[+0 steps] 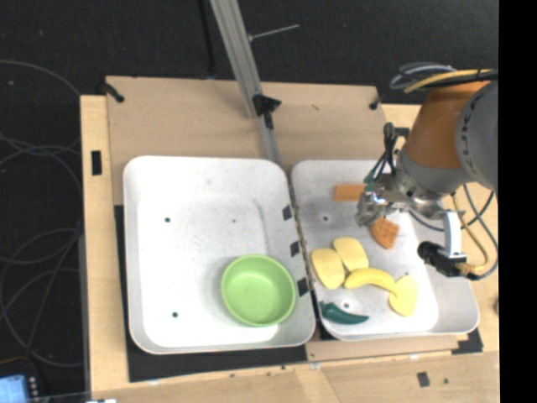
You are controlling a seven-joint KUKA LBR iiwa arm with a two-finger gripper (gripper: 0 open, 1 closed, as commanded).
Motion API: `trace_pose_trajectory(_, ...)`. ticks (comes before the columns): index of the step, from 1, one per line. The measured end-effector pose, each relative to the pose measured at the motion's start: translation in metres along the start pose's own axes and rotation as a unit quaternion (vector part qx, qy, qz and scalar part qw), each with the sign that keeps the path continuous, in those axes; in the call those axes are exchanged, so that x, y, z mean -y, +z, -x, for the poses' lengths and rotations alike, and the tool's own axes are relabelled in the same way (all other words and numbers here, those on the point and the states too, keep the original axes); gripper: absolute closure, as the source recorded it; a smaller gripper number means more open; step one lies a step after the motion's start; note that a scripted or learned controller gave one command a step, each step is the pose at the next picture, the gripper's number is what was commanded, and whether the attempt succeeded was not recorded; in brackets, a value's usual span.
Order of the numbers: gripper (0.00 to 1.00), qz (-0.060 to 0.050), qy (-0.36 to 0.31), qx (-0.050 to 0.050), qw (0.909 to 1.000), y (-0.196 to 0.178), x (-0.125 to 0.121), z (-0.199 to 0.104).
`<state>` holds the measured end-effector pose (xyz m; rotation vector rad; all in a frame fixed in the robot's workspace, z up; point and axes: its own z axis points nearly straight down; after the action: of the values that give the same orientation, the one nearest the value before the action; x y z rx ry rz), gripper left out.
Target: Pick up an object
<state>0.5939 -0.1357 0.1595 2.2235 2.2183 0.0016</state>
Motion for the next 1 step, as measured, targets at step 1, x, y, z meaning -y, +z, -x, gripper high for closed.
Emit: trace_pose_trajectory(1,1.00,0.003,-0.003,0.000,1.0000,-0.0541,-0.0051,-0.0095)
